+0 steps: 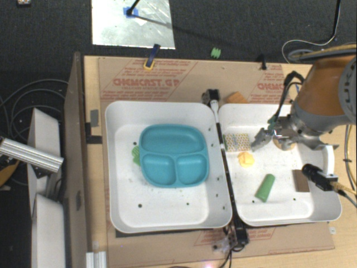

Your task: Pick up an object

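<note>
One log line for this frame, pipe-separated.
arm: over right bin | hand: above yellow piece | green cylinder: lying loose | blue tray: left bin

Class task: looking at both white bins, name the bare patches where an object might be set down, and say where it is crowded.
Left bin: a bare strip along the near wall, below the blue divided plate. Right bin: bare floor along the near wall, below the green cylinder. Crowded: the right bin's far half, where the claw hangs by the yellow piece and patterned item.
</note>
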Controlling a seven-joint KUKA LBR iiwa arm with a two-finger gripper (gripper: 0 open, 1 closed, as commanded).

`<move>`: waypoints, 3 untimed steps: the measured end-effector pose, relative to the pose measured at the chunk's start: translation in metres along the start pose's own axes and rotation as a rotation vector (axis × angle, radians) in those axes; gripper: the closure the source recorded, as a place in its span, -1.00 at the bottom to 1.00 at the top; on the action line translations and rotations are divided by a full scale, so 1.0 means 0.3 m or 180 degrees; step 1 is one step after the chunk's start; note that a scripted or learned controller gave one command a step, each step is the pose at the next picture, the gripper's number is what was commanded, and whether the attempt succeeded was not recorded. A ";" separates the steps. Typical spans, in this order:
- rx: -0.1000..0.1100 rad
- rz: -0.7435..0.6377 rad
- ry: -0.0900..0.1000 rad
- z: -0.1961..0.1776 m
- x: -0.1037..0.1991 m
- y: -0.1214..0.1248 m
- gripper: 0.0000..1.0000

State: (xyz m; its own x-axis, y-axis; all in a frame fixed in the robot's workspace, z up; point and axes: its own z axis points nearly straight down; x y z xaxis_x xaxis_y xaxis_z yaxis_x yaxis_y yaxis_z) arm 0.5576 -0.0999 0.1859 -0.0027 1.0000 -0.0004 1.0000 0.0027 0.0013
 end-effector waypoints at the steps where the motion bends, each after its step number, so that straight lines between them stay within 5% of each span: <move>1: 0.0007 0.0016 0.0003 -0.123 -0.059 -0.245 -1.00; 2: 0.0039 0.0007 0.0009 0.333 -0.087 -0.212 -1.00; 3: -0.0008 0.0004 0.0000 0.275 -0.089 -0.198 1.00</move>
State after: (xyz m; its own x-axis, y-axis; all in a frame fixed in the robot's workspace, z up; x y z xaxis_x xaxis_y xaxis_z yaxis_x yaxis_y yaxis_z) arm 0.4984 -0.1268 0.1032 -0.0014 1.0000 -0.0005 1.0000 0.0014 0.0039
